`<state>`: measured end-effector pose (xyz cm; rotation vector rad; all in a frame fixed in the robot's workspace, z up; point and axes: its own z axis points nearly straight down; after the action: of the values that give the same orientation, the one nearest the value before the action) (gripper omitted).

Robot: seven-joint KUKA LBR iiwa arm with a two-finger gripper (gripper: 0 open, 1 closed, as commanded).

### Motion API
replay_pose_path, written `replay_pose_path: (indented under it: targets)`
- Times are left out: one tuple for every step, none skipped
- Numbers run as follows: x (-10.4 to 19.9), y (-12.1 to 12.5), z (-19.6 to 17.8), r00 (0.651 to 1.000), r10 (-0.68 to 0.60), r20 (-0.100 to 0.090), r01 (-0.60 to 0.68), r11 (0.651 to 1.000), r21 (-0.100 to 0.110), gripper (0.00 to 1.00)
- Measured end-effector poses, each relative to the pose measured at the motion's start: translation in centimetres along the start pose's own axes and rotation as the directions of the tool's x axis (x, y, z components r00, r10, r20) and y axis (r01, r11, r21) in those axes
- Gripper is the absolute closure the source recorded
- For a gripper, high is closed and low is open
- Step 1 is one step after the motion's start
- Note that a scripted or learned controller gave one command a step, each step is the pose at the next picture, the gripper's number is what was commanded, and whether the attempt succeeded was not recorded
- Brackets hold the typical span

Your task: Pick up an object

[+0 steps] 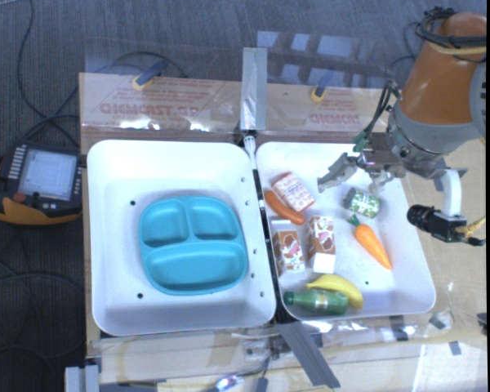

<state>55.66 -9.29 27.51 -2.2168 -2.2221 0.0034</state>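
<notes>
My gripper point(358, 175) hangs over the back of the right bin point(416, 288), fingers spread open with nothing between them. A small green and silver can point(363, 203) lies just in front of and below it. An orange carrot point(373, 245) lies in front of the can. Left of the gripper are a tilted snack carton point(292, 192) and a second carrot point(284, 208). Two small cartons point(287, 251) point(321, 243) stand mid-bin. A banana point(336, 286) and a green bottle point(314, 302) lie by the front wall.
The left bin point(106, 219) holds a blue divided tray point(194, 243). A raised divider point(260, 211) separates the two bins. A teach pendant point(37, 182) lies on the floor at far left. The arm's orange band point(441, 80) rises at the right.
</notes>
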Motion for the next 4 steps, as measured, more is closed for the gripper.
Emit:
replay_pose_path:
  targets:
    - [-8.4, -1.0, 11.7, 0.982, -0.189, 0.000, 0.189, 0.982, 0.000, 0.00]
    - [-11.9, -1.2, 18.0, 0.979, -0.203, -0.002, 0.203, 0.979, -0.007, 0.00]
    - [-12.5, -1.4, 16.3, 0.984, -0.179, -0.005, 0.179, 0.984, -0.003, 0.00]
    - [-12.6, -1.4, 15.5, 0.984, -0.178, -0.003, 0.178, 0.984, -0.003, 1.00]
